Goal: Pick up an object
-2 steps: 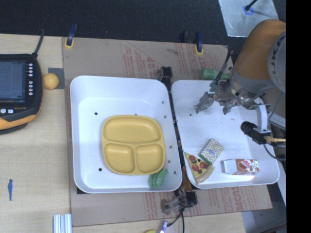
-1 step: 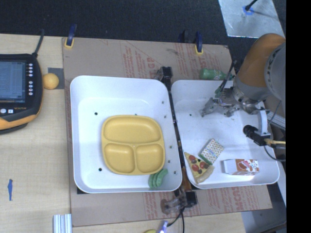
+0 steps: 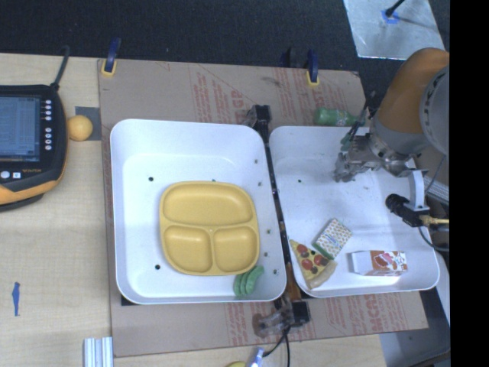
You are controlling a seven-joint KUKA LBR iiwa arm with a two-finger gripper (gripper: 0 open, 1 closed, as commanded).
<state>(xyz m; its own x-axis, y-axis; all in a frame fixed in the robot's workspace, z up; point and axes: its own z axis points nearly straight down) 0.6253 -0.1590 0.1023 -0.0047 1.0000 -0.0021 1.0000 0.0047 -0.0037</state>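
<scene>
The right bin [image 3: 306, 167] holds a pizza slice toy [image 3: 311, 261] at its front left, a small patterned packet [image 3: 333, 238] just behind it, and a white carton with a brown picture [image 3: 378, 262] at the front right. My gripper [image 3: 345, 170] hangs over the back right part of that bin, well behind these objects, with bare white bin floor under it. Nothing is seen between its fingers. In the left bin [image 3: 130, 205] lies a yellow divided plate [image 3: 208, 226], and a green toy [image 3: 248, 281] rests by the plate's front right corner.
A green object [image 3: 333, 117] lies on the cardboard behind the right bin. A teach pendant [image 3: 27, 144] and a yellow ball [image 3: 79, 127] sit at the left. Clamps [image 3: 109, 56] hold the cardboard's back edge. A black cable fitting [image 3: 405, 209] hangs by the arm.
</scene>
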